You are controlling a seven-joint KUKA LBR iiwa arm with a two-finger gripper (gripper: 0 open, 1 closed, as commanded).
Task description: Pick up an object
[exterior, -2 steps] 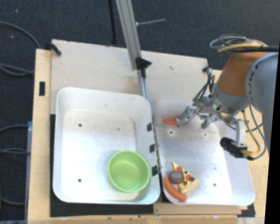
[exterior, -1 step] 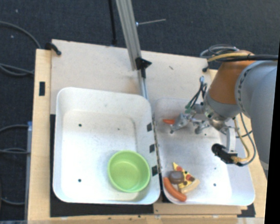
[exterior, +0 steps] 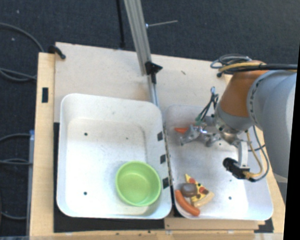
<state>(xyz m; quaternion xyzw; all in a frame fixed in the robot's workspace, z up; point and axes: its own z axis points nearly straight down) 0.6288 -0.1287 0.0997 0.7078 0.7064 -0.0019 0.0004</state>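
**A:** Orange catches my eye first: a small orange object (exterior: 181, 130) lies on the floor of the right bin (exterior: 247, 204), just to the left of the claw (exterior: 196, 136) and maybe touching its tip. Is it gripped?

**B:** Not that I can see. Nothing sits between the fingers, and I cannot tell whether they are spread or closed; the metal parts blur together under the wrist.

**A:** So what could go wrong?

**B:** If the claw closes where it is, I'd judge it may pinch air, since the piece lies off to its side rather than between the fingers. It could also nudge the piece away toward the bin wall (exterior: 165, 139) beyond it, where a grasp gets awkward.

**A:** And the other candidates?

**B:** A cluster of toy food (exterior: 193, 195) sits nearer the camera than the claw, well apart from it, against the bin's near-left corner. A green bowl (exterior: 138, 183) rests in the left bin (exterior: 87, 116), farther left of the claw.

**A:** Anything hidden?

**B:** The grey arm (exterior: 268, 111) covers the bin's right far corner, so anything beneath it is unknown. The orange piece is too small to identify, and the cluster's pieces overlap.
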